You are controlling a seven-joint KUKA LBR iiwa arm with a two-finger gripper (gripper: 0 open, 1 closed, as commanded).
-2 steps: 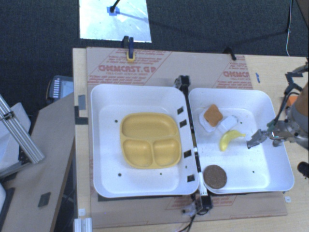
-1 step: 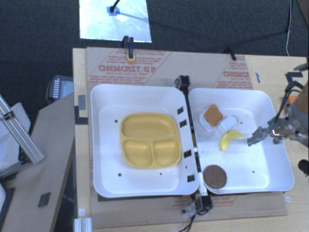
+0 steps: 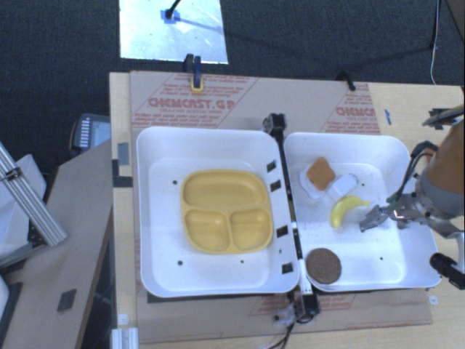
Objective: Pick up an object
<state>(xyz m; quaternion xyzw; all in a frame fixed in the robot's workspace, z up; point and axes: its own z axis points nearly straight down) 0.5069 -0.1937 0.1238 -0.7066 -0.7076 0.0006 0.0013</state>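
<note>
We are looking down on two shallow white bins sitting side by side on the bench. The left bin (image 3: 156,195), filling the centre-left of the frame, is holding a yellow divided tray (image 3: 224,211) with three compartments, lying flat near its middle. The right bin (image 3: 389,264) is holding several small things: an orange-brown square piece (image 3: 320,173) is resting on a white packet (image 3: 333,186) in the bin's upper left part, a yellow banana (image 3: 345,209) is lying just below and to the right of them, and a dark brown round disc (image 3: 323,265) is sitting against the bin's lower left corner.

The arm is reaching in from the right edge of the frame, and its gripper (image 3: 372,219) is hanging low over the right bin, just to the right of the banana. Its fingers appear to be standing slightly apart with nothing between them, though at this size we are not seeing them sharply. The tip nearest the banana is coming close to the fruit's right end; whether it is touching we cannot tell.
</note>
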